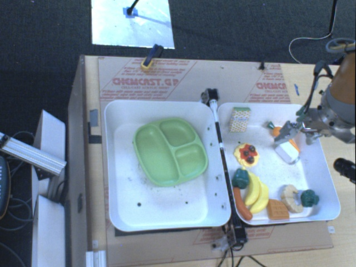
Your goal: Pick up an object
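The tool [290, 133] hangs over the upper part of the right bin [328, 188], reaching in from the right; whether it is open or closed cannot be told from here. Just beneath it sits a small white block with an orange edge [288, 151], touching or nearly touching the tool. Further out in the same bin lie a speckled box [240, 119], a yellow pastry with red berries [247, 154], a banana [256, 192], a carrot [241, 202], a cracker [277, 209] and a broccoli floret [308, 198]. The left bin [119, 166] holds a green divided plate [169, 152]. Both bins rest on a surface [167, 79] covered in brown printed board. Dark carpet [44, 32] surrounds it, with a pale sheet [133, 15] lying beyond.
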`<state>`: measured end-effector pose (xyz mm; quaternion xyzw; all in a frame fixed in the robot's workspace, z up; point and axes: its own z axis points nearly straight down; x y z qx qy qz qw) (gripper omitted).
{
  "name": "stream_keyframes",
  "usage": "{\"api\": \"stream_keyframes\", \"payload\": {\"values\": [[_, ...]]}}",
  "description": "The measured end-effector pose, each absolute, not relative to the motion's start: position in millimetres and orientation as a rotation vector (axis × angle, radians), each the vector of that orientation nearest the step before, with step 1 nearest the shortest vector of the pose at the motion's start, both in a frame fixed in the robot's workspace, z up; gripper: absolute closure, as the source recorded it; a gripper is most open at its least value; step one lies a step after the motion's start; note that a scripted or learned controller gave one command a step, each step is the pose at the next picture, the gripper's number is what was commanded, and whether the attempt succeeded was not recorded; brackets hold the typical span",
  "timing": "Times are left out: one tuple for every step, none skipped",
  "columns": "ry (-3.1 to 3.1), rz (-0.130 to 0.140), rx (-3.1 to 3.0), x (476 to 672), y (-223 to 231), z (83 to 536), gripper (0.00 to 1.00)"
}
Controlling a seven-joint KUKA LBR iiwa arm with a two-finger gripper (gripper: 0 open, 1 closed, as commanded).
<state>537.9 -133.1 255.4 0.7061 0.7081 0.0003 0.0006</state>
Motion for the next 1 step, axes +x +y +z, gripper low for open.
{"api": "stream_keyframes", "payload": {"values": [[2.222, 0.000, 2.220, 532.2, -131.4, 87.8, 0.00]]}}
